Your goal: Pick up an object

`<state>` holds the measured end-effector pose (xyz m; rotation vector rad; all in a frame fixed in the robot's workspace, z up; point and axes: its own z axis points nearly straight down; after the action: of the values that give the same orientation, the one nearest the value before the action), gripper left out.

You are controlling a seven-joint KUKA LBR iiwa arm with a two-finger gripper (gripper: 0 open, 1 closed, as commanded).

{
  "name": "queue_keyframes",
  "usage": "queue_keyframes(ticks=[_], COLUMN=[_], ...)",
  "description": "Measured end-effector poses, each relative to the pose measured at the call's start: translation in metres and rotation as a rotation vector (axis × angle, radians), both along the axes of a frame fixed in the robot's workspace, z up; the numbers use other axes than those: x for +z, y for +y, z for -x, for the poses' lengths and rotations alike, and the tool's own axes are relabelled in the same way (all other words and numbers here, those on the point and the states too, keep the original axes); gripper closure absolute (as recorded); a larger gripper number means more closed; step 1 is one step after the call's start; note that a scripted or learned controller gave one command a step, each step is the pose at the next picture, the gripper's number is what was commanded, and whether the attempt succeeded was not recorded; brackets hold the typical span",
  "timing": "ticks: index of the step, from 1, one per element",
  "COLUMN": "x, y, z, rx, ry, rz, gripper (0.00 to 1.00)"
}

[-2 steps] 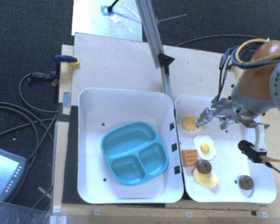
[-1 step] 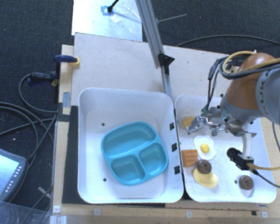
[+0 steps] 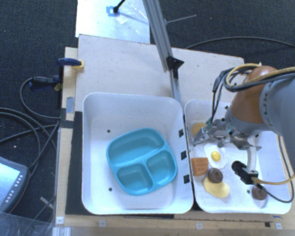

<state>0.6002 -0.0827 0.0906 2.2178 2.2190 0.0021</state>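
A toy fried egg (image 3: 216, 157) is lying in the right bin (image 3: 232, 205), left of its middle. The end effector (image 3: 213, 137) is hanging low in that bin, right at the egg's upper side. Can't tell whether it is spread or pressed together, too cluttered there.

An orange square piece (image 3: 199, 166) is sitting just left of the egg, close against the bin's left wall. A brown round piece (image 3: 215, 175) is lying just below the egg, and a pale yellow piece (image 3: 216, 189) is lying just below that, touching it. A second brown round piece (image 3: 258, 192) is sitting toward the bin's lower right, apart from the rest. Another yellow piece (image 3: 198, 128) is lying near the bin's upper left, just beside the end effector.

The grey arm (image 3: 287, 101) with its orange band (image 3: 249, 98) is reaching in from the right over this bin.

The left bin (image 3: 99, 136) is sitting side by side with the right one and is holding a blue divided plate (image 3: 141, 161) with three compartments, lying flat. Both bins are resting on the pale surface (image 3: 121, 66).
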Motion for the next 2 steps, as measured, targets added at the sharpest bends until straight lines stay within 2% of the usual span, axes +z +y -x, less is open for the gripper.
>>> queue_keyframes(ticks=[1,2], x=[0.013,0.07], y=[0.0,-0.002], z=[-0.002,0.006], rx=[-0.001,-0.001], ry=[-0.005,-0.002], rz=[-0.001,-0.002], gripper=[1.0,1.0])
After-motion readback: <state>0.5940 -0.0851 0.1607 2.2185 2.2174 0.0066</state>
